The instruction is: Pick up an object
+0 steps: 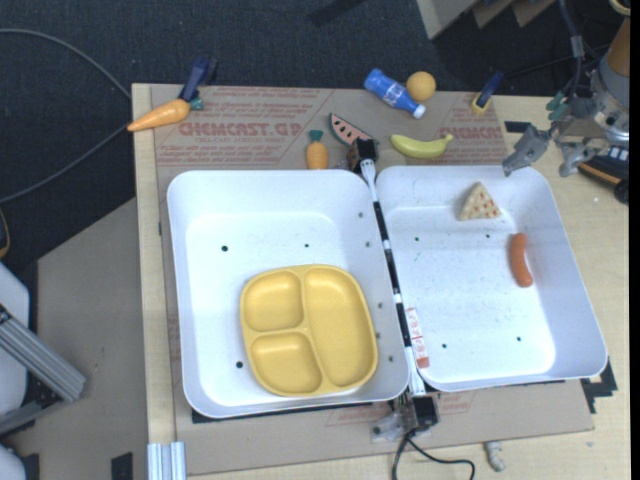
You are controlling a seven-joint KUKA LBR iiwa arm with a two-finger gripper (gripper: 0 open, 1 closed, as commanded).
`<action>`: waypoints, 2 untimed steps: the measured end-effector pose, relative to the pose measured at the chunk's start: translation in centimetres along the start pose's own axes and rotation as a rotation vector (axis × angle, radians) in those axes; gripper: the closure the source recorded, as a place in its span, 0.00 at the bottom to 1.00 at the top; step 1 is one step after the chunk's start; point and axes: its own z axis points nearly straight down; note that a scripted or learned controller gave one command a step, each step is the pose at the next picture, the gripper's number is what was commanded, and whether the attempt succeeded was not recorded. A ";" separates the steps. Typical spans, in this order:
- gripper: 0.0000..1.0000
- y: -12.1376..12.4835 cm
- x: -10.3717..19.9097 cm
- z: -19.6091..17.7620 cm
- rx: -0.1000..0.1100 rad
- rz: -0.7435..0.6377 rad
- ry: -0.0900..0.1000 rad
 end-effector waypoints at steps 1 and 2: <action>0.00 -3.5 -2.5 15.7 0.002 -0.002 0.006; 0.00 -4.5 -2.4 16.4 -0.001 -0.004 0.009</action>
